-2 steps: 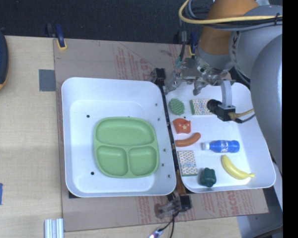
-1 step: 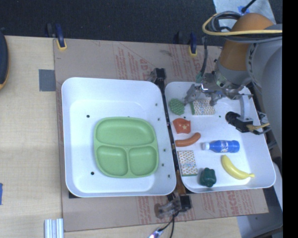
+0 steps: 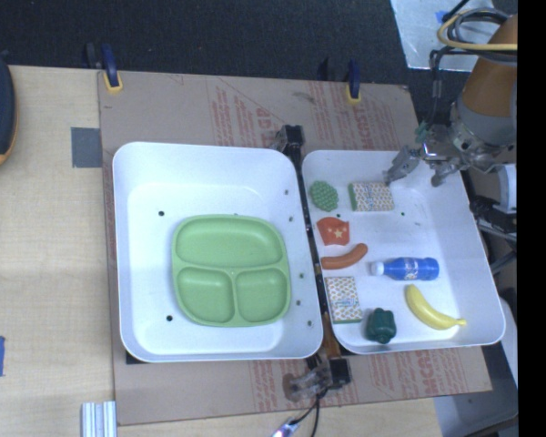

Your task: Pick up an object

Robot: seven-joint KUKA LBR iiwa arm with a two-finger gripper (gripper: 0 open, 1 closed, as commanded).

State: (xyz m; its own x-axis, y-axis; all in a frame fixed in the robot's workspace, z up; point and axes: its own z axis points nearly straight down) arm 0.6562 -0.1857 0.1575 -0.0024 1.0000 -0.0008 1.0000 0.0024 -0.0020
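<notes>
The gripper hangs over the far right corner of the right bin, its two fingers splayed wide apart with nothing between them. The left fingertip sits just beyond a patterned square packet, seemingly above it rather than touching, though the slant of the view makes that hard to judge. Beside that packet lies a green round piece; nearer along the left wall are a red piece, a sausage and a second patterned packet. A blue bottle lies mid-bin, a banana and a dark green pepper at the near edge. The left bin holds a green divided plate.
</notes>
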